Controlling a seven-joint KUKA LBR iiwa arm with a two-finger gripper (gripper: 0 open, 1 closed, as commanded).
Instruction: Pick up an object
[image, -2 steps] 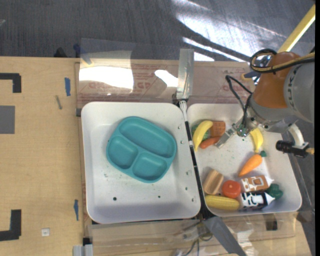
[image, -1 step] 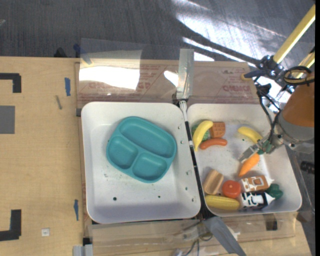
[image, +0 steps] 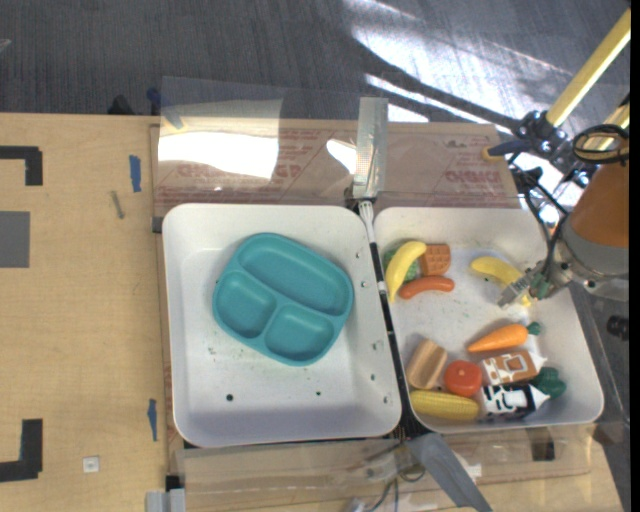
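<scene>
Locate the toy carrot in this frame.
In the camera view, the toy carrot lies in the right bin, toward its right side, just above the milk carton and below the gripper.

a teal tray (image: 285, 298) with three compartments lies in the left bin (image: 200, 400). both bins sit on a wooden bench (image: 70, 330) marked with black tape (image: 25, 165) and blue tape (image: 134, 172). a clear sheet (image: 300, 160) stands behind the bins.
</scene>
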